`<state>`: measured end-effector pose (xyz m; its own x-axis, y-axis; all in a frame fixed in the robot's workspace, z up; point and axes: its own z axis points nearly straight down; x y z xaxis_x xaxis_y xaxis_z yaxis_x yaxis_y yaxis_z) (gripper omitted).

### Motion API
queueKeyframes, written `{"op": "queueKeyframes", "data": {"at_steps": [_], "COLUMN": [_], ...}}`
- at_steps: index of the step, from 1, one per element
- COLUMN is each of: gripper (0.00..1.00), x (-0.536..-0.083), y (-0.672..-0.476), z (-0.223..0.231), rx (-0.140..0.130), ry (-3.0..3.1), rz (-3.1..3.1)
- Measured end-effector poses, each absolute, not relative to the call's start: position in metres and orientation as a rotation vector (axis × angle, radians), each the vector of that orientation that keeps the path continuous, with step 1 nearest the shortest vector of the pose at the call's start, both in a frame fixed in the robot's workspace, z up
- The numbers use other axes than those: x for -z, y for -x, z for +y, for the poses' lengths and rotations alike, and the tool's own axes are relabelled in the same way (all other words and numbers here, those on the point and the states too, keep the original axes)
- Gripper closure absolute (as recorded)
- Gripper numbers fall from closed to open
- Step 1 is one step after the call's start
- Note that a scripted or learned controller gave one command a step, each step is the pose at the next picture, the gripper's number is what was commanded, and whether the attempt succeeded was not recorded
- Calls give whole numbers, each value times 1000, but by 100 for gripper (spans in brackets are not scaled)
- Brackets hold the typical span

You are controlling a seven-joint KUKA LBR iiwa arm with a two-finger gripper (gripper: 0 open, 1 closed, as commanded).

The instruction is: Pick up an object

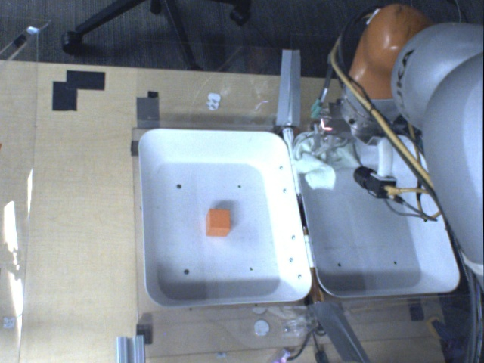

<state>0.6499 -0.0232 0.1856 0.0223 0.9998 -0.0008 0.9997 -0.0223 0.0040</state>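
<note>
Grey arm (442,119) looming over right bin (378,278); orange cube (218,222) sitting in left bin (162,278); wooden bench (68,225); finger state unclear.

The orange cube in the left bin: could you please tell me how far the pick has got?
Nothing looks done yet: the orange cube lies on the floor of the left bin, untouched. In hand: the gripper sits at the top left corner of the right bin, well away from the cube. Left: reaching it, grasping and lifting.
</note>
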Motion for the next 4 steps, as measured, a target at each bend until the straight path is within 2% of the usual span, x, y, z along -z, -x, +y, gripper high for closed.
{"op": "queueKeyframes", "data": {"at_steps": [1, 2, 3, 4], "gripper": [100, 100, 100, 100], "x": [-234, -274, -436, -296], "y": [-669, -669, -669, -668], "z": [-55, -47, -54, -65], "rx": [-1, -3, -4, 0], "ry": [-2053, -2066, -2008, -2055], "rz": [2374, 2362, 2409, 2374]}}
